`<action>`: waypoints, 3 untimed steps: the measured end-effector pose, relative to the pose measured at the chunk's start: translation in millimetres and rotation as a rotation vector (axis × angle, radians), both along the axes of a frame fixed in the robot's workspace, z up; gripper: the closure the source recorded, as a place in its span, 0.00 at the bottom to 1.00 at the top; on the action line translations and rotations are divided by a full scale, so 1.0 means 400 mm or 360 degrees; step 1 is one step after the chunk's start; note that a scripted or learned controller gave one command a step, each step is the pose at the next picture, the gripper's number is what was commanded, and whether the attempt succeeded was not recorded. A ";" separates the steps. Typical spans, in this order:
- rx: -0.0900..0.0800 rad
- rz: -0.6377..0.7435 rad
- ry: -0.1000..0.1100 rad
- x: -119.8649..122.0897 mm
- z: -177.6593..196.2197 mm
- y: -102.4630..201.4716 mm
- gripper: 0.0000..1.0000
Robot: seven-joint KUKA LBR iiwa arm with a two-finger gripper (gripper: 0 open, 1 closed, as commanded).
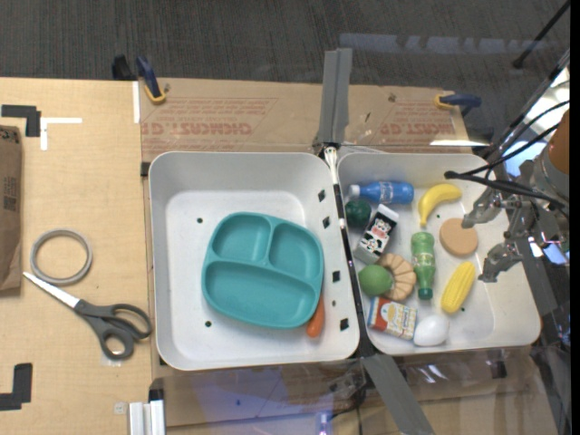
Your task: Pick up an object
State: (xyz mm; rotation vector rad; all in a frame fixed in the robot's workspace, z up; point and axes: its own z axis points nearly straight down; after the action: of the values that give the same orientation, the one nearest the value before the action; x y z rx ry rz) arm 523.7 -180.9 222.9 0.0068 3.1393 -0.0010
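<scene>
The right bin (507, 329) holds several toy foods: a blue bottle (381, 191), a banana (438, 199), a black-and-white carton (378, 231), a green bottle (422, 261), a tan disc (459, 238), a corn cob (458, 285), a green fruit (375, 280), a red-and-white box (391, 317) and a white egg (430, 331). My gripper (487, 238) hangs over the bin's right side, just right of the tan disc and above the corn. It is open, one finger (478, 214) up-left and the other lower, with nothing between them.
The left bin (172, 198) holds a teal divided plate (265, 270) with an orange carrot (315, 318) at its lower right corner. On the bench to the left lie scissors (100, 315) and a tape roll (61, 255). Cables trail from the arm at the right.
</scene>
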 end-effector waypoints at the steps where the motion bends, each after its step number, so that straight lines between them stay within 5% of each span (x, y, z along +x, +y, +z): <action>1: 0.0000 -0.0054 -0.0021 0.070 -0.310 0.106 0.00; 2: 0.0000 -0.0161 -0.0005 0.231 -0.324 0.027 0.00; 3: 0.0001 -0.0263 -0.0001 0.136 -0.326 0.010 0.00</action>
State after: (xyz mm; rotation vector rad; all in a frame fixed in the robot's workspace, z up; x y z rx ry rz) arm 578.0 -176.8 92.6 0.2659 3.1276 -0.0008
